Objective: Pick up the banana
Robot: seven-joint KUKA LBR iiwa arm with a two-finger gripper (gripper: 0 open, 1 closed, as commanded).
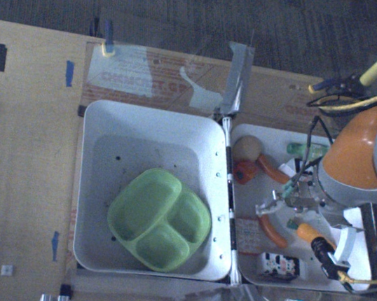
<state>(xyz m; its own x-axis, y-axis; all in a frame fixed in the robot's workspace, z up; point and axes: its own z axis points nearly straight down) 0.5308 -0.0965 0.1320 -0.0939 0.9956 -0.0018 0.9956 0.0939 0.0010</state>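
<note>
Two bins; gripper [281,202] over crowded right bin [248,273].

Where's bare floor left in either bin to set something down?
Left bin: bare floor along the back and left walls, around the green divided plate. Right bin: crowded, with small items packed under the end effector and arm.

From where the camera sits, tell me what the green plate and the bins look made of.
Green plate: probably moulded plastic, matte, one even colour with soft rounded dividers. Left bin and right bin: likely thin white plastic, smooth, slightly glossy, with rounded corners and rolled rims.
</note>
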